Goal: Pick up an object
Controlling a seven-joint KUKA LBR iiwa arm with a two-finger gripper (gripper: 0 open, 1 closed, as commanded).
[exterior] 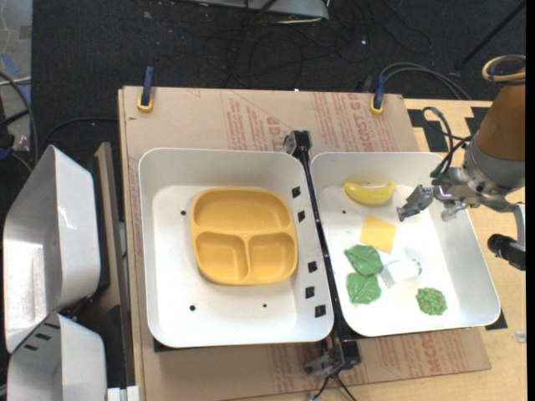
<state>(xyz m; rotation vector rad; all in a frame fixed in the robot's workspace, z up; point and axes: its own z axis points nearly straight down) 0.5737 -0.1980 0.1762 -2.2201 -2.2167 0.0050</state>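
Two white bins sit side by side. Left bin holds a yellow divided tray. Right bin holds the candidates, loosely spaced so each can be taken singly: banana, yellow block, two green leafy pieces, small green clump. Gripper hovers at the upper right of this bin, fingers spread, nothing between them.

A cardboard-topped bench bears two white bins side by side.

A robotics lab: clamped cardboard bench, loose cables.
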